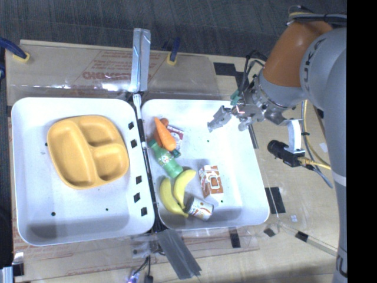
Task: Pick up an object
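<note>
Camera view, nearest first: a small printed can (201, 209) lies by the yellow bananas (174, 191) in the right white bin (247, 175), beside a red-and-white carton (211, 180). Farther in come a green bottle (165, 160) and an orange carrot (164, 133). A yellow compartment tray (87, 151) fills the left white bin (29, 175). At the right bin's far edge, the metal two-finger gripper (219, 120) hovers, fingers apart, holding nothing.

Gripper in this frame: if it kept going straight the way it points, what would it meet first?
The gripper points left across the right bin. In that line the carrot near the divider looks like the first thing, though its height above the bin floor is unclear, so it might pass over.
</note>
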